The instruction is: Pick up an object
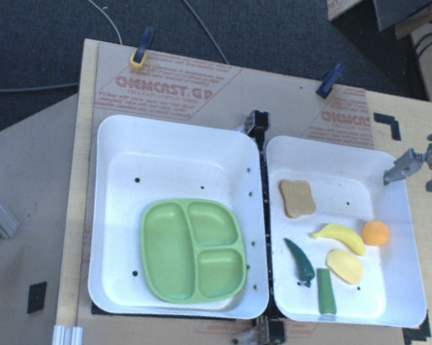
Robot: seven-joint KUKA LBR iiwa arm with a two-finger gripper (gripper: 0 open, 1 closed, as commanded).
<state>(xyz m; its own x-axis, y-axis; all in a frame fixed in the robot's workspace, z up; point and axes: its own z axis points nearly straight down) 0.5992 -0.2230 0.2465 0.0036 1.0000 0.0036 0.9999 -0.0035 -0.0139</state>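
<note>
The right bin (403, 268) holds several toy foods: a tan bread slice (297, 197), a yellow banana (341, 237), a small orange (376, 233), a pale yellow piece (344, 266), a dark green pepper (300, 261) and a green stick (326, 292). My gripper (419, 172) hangs at the bin's far right corner, up and to the right of the orange. It is open, its fingers spread with nothing between them.
The left bin (122, 154) carries a green divided plate (192, 249). A black clamp (257, 122) sits where the bins meet at the back. Blue clips (330, 79) hold the cardboard sheet under both bins.
</note>
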